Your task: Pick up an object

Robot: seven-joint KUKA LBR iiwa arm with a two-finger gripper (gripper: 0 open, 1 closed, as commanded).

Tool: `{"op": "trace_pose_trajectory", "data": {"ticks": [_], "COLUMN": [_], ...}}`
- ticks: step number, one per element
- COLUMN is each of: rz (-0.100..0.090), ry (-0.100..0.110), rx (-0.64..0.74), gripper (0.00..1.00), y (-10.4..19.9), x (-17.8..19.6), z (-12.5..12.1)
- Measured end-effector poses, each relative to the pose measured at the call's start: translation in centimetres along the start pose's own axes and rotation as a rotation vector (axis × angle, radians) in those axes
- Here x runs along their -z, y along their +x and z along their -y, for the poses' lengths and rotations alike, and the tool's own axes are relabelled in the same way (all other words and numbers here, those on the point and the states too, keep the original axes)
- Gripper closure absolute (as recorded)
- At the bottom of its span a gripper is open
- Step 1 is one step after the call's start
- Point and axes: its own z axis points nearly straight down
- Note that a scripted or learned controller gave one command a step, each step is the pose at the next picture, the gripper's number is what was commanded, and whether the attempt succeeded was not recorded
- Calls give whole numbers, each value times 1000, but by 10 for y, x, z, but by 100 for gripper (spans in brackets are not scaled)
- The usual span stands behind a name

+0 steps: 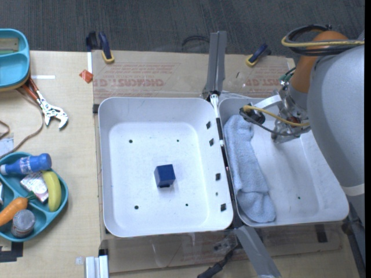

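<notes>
1. A small blue cube sits alone on the floor of the left-hand white bin, slightly below the middle of the frame and clear of every wall.
2. At centre right, the second white bin holds a pale blue-grey towel, rumpled into a long strip that runs along the bin's left wall from top to bottom.
3. The grey arm enters from the right edge, its orange band visible near the upper right, with yellow and black cables looping around the wrist.
4. The gripper hangs over the upper part of the right-hand bin, just right of the towel's top end; at this slant and behind the cables its fingers seem to be empty, but whether they are spread or closed cannot be told.
5. At the left edge, a blue tray carries a banana, a carrot, a bottle and a small can, while a wrench lies on the bench above it.
6. Clamps pin a cardboard sheet along the bench's top side.
</notes>
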Motion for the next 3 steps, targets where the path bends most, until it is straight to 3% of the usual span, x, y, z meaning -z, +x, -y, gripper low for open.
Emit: {"op": "trace_pose_trajectory", "data": {"ticks": [1, 2, 3], "rz": [0, 2, -1], "ry": [0, 1, -1], "rx": [155, 36, 170], "gripper": [100, 100, 100], "y": [-2, -6, -41], "x": [124, 3, 1], "z": [23, 32, -68]}}
